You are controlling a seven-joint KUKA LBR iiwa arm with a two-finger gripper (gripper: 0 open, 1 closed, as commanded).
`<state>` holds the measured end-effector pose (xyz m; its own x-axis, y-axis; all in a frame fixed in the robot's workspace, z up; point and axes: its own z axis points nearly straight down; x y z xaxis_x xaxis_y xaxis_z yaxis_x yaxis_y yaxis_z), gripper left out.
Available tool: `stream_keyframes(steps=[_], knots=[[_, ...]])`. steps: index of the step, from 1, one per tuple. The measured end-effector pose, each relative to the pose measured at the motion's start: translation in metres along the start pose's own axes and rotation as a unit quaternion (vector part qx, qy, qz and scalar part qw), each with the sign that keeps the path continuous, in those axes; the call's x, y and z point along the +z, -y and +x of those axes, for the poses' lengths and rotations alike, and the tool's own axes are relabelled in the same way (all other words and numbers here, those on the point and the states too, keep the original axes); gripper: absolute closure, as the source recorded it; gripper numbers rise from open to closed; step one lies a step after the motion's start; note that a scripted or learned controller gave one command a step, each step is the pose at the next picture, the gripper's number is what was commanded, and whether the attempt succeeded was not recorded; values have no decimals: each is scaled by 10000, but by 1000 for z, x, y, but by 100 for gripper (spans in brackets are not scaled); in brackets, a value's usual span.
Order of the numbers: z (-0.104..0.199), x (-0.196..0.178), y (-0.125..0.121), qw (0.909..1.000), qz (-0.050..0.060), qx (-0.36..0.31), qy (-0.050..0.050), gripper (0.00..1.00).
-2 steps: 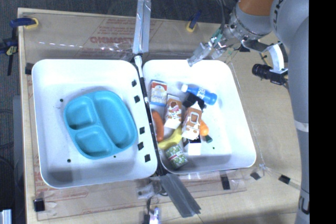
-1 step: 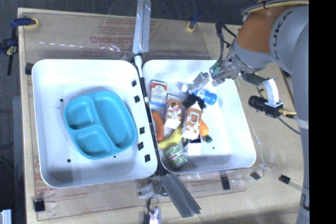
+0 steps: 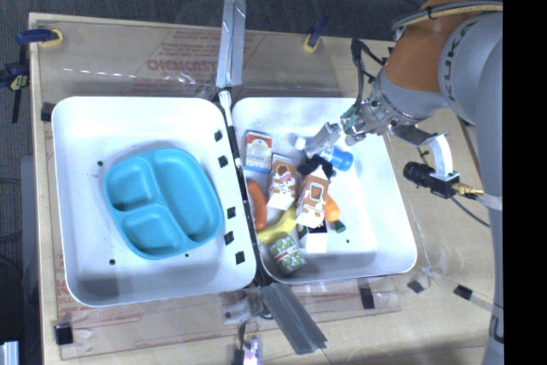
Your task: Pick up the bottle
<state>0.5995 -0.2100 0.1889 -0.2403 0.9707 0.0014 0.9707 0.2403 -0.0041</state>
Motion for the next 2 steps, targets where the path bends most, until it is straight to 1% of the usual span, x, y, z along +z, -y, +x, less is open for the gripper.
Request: stream_keyframes(steps=[1,2], knots=[[0,-10,-1,10000,4,-20,1,100],[0,-10,-1,10000,5,-21,3,0]])
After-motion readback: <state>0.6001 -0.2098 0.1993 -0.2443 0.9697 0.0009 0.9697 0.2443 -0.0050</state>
